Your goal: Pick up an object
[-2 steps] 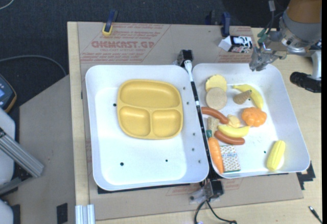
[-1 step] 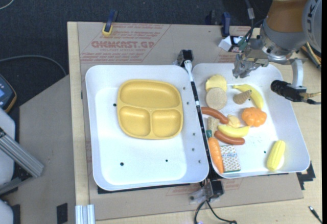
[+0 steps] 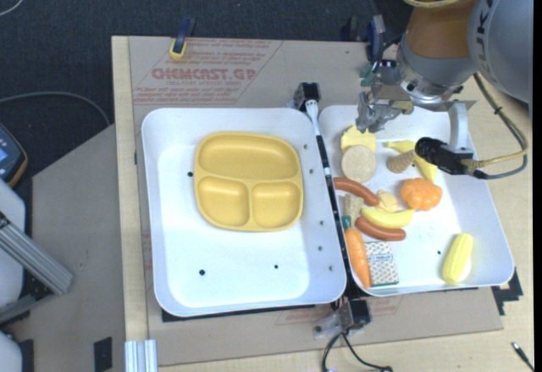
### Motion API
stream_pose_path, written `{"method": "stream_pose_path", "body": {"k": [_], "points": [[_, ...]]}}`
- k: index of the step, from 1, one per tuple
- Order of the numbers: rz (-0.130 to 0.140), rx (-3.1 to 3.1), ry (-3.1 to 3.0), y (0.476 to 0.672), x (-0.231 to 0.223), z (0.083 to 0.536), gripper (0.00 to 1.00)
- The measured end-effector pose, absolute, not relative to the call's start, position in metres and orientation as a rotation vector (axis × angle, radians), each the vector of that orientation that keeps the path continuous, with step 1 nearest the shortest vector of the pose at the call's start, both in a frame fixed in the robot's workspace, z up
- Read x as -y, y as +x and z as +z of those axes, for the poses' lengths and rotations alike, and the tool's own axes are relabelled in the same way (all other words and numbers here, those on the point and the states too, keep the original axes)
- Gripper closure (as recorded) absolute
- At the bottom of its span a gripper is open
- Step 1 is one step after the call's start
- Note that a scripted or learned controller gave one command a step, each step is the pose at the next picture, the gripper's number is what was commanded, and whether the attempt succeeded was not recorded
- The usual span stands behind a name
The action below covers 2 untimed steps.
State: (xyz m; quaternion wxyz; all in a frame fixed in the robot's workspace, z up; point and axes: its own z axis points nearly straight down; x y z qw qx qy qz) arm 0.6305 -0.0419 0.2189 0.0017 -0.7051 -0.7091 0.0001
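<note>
The end effector [image 3: 370, 118] is hanging low over the far left corner of the right bin [image 3: 495, 235], and I cannot tell if it is released or clenched. Nothing is showing in its grip. Just below it a small yellow piece [image 3: 354, 139] is lying, touching a round tan biscuit [image 3: 359, 163]. These two are the nearest things to pick.

Further toward the camera from the end effector, two sausages [image 3: 356, 190], a banana [image 3: 388, 216], an orange fruit [image 3: 422, 194] and a carrot [image 3: 358, 258] are crowding together. A corn cob [image 3: 458, 257] is lying well apart from it, near the front right rim. To its left, the left bin [image 3: 169, 260] is carrying a yellow tray [image 3: 249, 180].

I think the risk is coming from the tight corner. The yellow piece is sitting close to the bin wall and against the biscuit, so the descent may be hitting the rim, or pushing the piece away and closing on nothing. A flat biscuit may also be slipping out.
</note>
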Motion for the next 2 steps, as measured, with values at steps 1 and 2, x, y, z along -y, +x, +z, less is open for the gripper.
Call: {"method": "stream_pose_path", "body": {"k": [1,2], "points": [[0.002,2.223,-2.213,0.603,-0.002,0.217,1.0],[-0.001,2.227,-2.212,0.59,-0.058,0.231,1.0]]}}
